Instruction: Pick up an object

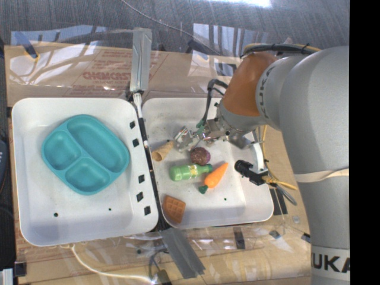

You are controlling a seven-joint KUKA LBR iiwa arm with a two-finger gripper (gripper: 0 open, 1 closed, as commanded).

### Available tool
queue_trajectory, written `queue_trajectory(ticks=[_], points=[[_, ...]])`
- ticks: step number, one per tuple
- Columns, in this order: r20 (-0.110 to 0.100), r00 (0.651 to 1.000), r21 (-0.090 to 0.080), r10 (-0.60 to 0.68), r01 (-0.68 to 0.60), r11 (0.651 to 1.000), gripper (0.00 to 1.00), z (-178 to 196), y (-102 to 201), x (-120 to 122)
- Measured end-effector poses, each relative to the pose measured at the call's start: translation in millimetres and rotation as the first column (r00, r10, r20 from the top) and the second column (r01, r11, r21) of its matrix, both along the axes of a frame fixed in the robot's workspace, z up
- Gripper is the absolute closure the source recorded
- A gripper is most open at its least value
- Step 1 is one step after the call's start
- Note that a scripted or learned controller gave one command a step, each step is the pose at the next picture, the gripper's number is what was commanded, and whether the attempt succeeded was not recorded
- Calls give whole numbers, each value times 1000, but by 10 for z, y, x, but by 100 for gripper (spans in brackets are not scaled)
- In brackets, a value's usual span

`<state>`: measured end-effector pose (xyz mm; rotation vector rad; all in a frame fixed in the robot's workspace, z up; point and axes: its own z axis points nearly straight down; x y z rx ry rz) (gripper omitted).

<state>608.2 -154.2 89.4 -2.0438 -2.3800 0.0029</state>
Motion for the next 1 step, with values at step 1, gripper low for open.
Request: queue_trajectory(ticks=[1], points=[[-4, 1000, 0, 4, -4, 1000, 100, 71, -2, 5]])
